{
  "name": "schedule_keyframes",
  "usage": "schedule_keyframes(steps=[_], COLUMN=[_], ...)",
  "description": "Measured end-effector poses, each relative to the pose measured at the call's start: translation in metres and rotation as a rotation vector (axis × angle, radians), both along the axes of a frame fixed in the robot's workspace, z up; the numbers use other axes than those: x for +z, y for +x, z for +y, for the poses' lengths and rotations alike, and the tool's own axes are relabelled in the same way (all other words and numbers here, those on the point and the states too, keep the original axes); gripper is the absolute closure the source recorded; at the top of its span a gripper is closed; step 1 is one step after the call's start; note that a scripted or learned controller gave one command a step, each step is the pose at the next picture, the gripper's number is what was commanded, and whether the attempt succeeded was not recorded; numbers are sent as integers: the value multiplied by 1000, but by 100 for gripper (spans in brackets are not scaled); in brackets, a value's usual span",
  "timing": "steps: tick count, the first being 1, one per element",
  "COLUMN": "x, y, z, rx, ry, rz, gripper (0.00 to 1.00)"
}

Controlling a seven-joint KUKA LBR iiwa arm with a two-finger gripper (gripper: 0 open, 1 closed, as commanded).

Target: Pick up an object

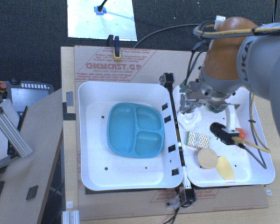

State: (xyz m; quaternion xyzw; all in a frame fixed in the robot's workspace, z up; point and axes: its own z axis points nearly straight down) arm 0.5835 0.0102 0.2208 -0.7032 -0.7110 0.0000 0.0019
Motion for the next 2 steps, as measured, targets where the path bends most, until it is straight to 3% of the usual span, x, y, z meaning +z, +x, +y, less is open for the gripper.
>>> schedule_keyframes(steps=[2], x=[-7], y=[9], z=[93], rx=[-2], ry=[-2], rz=[0], gripper=[100])
